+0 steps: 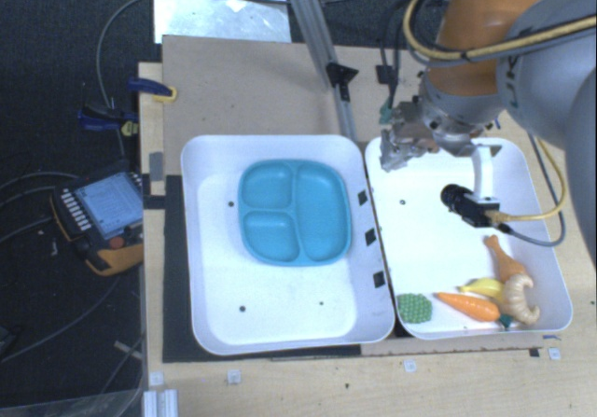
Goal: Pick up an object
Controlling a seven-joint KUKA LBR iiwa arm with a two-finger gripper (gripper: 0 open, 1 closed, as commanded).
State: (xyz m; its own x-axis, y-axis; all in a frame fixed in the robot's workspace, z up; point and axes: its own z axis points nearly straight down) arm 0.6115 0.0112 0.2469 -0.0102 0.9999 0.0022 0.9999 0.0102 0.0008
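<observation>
I am hovering my jaws (403,152) at the right bin's (424,236) upper-left rim; their state I cannot tell. Toy foods are crowding its lower-right corner: carrot (467,305), banana (482,287).

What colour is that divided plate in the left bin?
Light blue; the divided plate shows clearly in the camera view.
</observation>
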